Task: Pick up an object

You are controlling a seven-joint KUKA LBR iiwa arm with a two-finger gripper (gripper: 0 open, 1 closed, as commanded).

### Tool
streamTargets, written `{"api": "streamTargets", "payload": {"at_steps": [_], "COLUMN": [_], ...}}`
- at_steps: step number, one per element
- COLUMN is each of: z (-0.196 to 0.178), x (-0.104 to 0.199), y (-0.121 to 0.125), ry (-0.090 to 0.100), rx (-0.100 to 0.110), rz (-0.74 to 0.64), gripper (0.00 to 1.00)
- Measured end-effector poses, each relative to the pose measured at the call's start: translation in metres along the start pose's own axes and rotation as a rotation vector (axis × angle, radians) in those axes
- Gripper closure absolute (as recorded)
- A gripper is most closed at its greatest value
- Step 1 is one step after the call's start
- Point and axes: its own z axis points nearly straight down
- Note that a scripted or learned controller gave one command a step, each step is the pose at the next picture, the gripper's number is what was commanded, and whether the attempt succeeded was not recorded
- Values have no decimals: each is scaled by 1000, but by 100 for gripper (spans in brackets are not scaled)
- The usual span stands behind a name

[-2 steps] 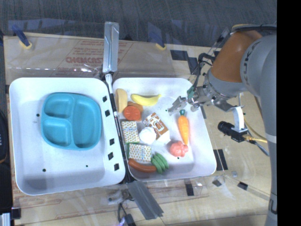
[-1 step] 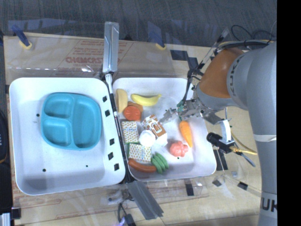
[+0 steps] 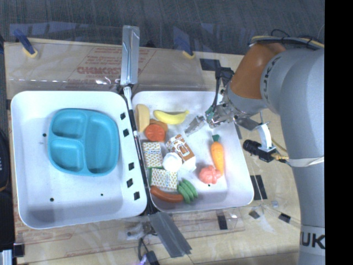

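Note:
The right bin (image 3: 237, 186) holds a pile of toy food. In it are a yellow banana (image 3: 170, 116), a red tomato (image 3: 156, 132), an orange carrot (image 3: 218, 154), a brown and white carton (image 3: 181, 148), a white ball (image 3: 171, 162) and a pink piece (image 3: 208, 174). My gripper (image 3: 194, 126) hangs over the upper middle of this bin, just right of the banana and above the carton. The carrot lies below and to its right. I see nothing held in it.
A pale potato (image 3: 143, 116), two patterned packets (image 3: 153, 153), a green vegetable (image 3: 188, 190) and a sausage (image 3: 165, 195) crowd the right bin's left and front. The left bin (image 3: 33, 203) carries a blue divided plate (image 3: 84, 141). The arm's grey body (image 3: 292, 98) spans the right side.

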Motion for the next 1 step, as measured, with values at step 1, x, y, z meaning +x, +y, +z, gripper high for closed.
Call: {"api": "streamTargets", "payload": {"at_steps": [1], "z": [6], "x": [56], "y": [47], "ry": [0], "rx": [0], "rz": [-101], "gripper": [0]}}
